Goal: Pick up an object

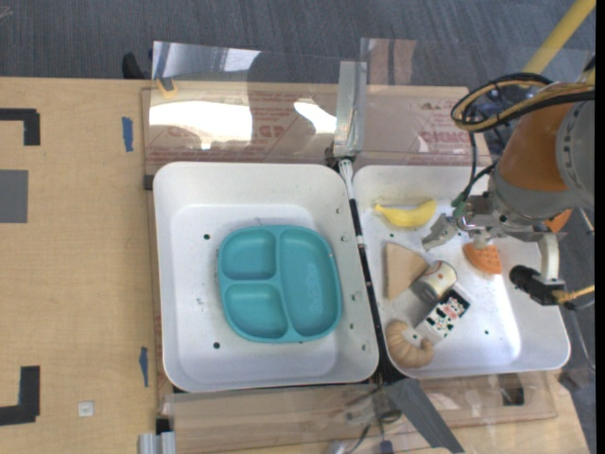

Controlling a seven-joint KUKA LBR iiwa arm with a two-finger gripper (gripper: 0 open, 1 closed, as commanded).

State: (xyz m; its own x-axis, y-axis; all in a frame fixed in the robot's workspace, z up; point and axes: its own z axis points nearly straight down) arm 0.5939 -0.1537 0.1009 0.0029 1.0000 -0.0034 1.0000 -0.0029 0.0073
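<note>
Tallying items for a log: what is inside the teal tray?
The teal tray sits in the left bin. All three of its compartments show fully and hold nothing; nothing covers them. The objects lie in the right bin.

Left bin (180,253): white and shallow — one teal divided plate (280,282) sits flat near its middle.
Plate: three compartments, nothing showing in any of them.
Bench (66,253): tan board, black corner marks and bits of blue tape at the left.
Back edge: clear plastic sheet (246,112) standing behind the bins — glare all across it.
</note>
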